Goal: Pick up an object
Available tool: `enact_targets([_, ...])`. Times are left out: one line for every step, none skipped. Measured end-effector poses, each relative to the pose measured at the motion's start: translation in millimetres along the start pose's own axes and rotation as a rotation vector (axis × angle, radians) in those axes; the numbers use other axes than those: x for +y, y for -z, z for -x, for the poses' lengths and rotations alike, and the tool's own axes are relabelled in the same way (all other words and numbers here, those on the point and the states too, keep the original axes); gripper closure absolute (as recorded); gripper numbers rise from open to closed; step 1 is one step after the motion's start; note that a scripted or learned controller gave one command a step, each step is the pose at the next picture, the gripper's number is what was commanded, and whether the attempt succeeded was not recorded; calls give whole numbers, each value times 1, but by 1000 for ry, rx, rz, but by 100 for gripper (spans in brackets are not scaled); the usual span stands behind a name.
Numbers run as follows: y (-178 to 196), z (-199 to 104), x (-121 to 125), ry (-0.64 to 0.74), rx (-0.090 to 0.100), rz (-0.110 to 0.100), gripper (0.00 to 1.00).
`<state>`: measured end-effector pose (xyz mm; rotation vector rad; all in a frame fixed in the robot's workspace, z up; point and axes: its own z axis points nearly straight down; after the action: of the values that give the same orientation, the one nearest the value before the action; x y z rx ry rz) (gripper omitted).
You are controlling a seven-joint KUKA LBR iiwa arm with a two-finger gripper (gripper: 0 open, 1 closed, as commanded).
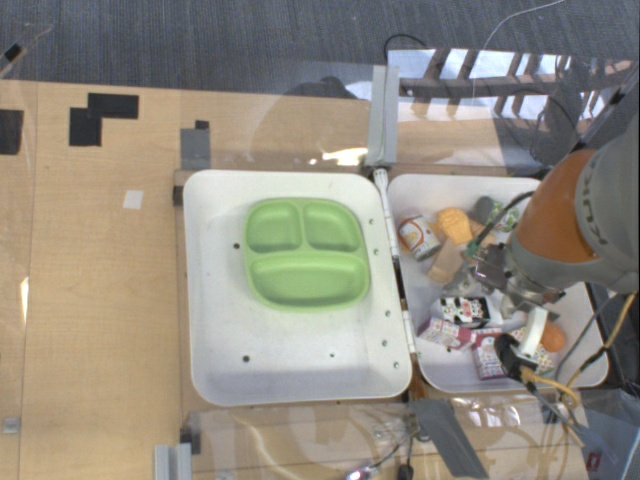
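The grey arm (590, 218), with its orange band, is reaching in over the right bin (560, 190), and the gripper (497, 286) is hanging low just above and beside a black-and-white carton (462, 310) near that bin's middle. Nothing is showing clamped in the gripper, and I cannot tell whether it is spread or closed, because the wrist is covering it.

The other loose things are lying around the carton:
- A tan block (447, 265) is lying just beyond it, toward the far wall.
- A small red-labelled can (415, 235) is sitting farther that way, on the side nearer the left bin.
- A yellow-orange piece (455, 225) is resting beyond the tan block.
- A grey-green item (485, 210) is lying farthest from the carton, near the far wall.
- A pink-and-white packet (438, 332) is touching the carton's near edge.
- A maroon box (488, 358) is lying nearer the front wall.
- An orange ball (552, 339) is sitting across from the carton, past the gripper.

Well apart from the carton, a green divided plate (305, 253) is lying in the left bin (215, 348).
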<state>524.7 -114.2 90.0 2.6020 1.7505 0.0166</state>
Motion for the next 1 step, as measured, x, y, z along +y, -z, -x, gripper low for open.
enact_targets([1,18,-15,395,-2,11,0])
